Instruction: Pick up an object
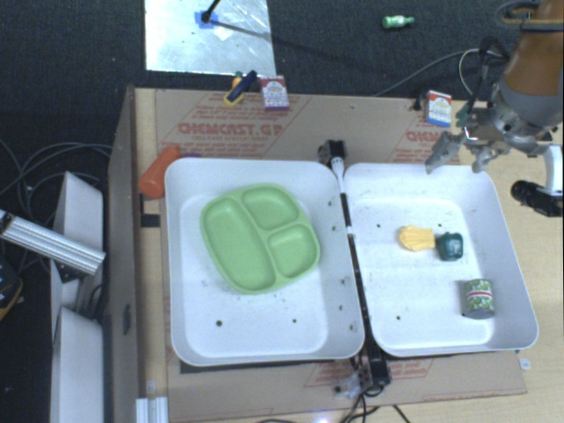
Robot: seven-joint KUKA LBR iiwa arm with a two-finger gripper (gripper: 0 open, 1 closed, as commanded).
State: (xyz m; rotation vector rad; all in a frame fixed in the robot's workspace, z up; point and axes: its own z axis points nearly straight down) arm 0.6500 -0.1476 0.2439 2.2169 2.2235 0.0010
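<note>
Below the claw [463, 154], spread wide and empty above the right bin's [508, 236] far rim, lie a yellow toy [415, 238], dark green toy [450, 247] and small can [478, 298], loose for picking.

You see gripper [460, 152] at upper right of frame, fingers spread, nothing between them, above right bin's [498, 236] far rim. Right bin holds yellow object [414, 238] touching dark green object [450, 247], small can [478, 298] lower right. Left bin [189, 307] holds green divided plate [260, 237].
</note>
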